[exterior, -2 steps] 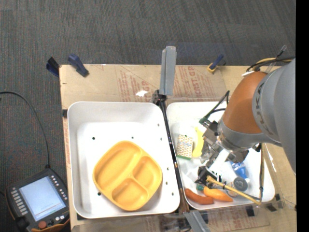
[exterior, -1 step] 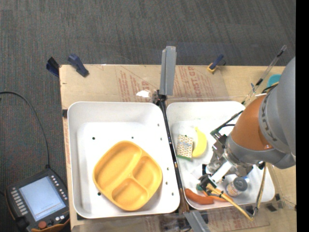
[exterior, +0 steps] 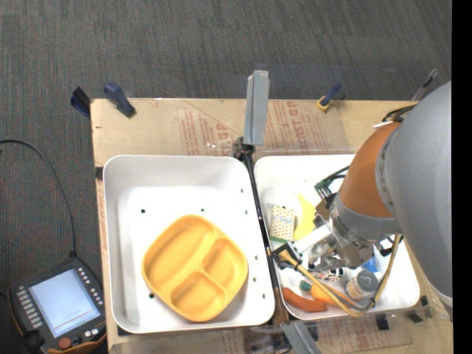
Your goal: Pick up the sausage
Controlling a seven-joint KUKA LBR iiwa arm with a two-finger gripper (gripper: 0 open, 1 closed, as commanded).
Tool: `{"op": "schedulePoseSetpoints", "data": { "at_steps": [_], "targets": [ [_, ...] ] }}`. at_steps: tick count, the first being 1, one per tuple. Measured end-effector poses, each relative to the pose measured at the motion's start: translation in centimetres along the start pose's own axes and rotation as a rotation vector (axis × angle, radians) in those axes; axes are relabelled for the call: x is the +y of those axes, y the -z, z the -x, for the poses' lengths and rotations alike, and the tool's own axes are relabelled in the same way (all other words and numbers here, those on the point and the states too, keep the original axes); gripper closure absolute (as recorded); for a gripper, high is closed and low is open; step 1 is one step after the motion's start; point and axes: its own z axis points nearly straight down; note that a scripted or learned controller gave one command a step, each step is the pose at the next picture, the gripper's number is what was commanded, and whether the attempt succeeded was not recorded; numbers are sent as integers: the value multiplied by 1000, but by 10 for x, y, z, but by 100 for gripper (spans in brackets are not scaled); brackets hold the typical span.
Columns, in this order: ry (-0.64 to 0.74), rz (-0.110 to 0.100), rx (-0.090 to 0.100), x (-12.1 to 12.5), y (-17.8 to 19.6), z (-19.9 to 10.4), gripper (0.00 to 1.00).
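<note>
The sausage (exterior: 301,300), a short reddish-orange piece, lies along the front wall of the right bin (exterior: 273,169), near its left corner. An orange carrot-like piece (exterior: 325,293) rests against its right end. My gripper (exterior: 324,259) hangs low over the clutter in the middle of the right bin, a little behind and to the right of the sausage. The wrist and its orange band (exterior: 366,183) hide much of what lies under it. I see nothing clearly held.
The left bin (exterior: 125,190) holds a yellow divided plate (exterior: 195,268). In the right bin lie a pale cracker-like piece (exterior: 282,222), a yellow piece (exterior: 305,214) and a round grey-topped item (exterior: 361,284). A grey post (exterior: 257,109) stands behind the bins.
</note>
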Motion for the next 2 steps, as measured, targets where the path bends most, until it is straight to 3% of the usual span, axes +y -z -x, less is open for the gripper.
{"op": "schedulePoseSetpoints", "data": {
  "at_steps": [1,2],
  "targets": [
    [-164,1,1,-13,0,-4,100],
    [-163,0,-2,-42,0,-43,100]
  ]
}}
